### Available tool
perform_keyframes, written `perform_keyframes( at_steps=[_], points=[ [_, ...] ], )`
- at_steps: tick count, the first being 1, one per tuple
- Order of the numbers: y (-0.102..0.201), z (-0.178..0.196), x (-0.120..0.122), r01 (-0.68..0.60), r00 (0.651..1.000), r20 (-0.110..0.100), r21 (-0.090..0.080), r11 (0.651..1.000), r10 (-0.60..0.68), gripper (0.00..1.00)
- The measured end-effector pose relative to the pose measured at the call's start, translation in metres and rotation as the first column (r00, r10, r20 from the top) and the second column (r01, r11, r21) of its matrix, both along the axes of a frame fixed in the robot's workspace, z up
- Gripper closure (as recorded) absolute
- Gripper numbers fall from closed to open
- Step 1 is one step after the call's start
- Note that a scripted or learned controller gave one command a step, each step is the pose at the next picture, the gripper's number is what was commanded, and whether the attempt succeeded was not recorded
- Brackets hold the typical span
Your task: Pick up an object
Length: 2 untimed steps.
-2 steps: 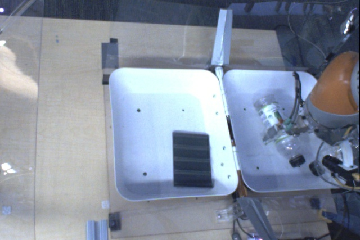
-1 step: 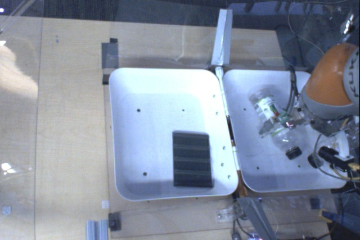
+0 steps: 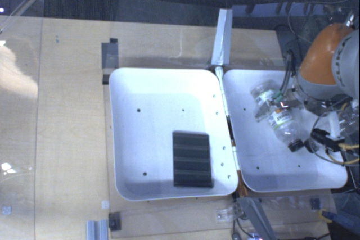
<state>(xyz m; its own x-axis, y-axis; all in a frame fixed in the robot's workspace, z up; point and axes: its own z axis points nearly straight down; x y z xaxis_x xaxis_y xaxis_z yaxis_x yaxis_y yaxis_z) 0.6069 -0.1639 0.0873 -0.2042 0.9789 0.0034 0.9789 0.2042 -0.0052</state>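
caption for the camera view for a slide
Grey arm's end effector over a clear crumpled plastic object in the right white bin; black ridged block in left bin.

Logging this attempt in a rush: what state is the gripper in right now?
Gripper: cannot be told. It hangs over the right bin beside a clear plastic object.
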Motion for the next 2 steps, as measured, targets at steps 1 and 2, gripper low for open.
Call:
perform_keyframes(
  at_steps=[1, 2],
  points=[
    [0.001, 0.010, 0.001, -0.005, 1.000, 0.002, 0.000, 1.000, 0.005, 1.00],
    [0.032, 0.081, 0.053, 0.036, 0.999, -0.015, 0.000, 0.999, -0.036, 1.00]
  ],
)
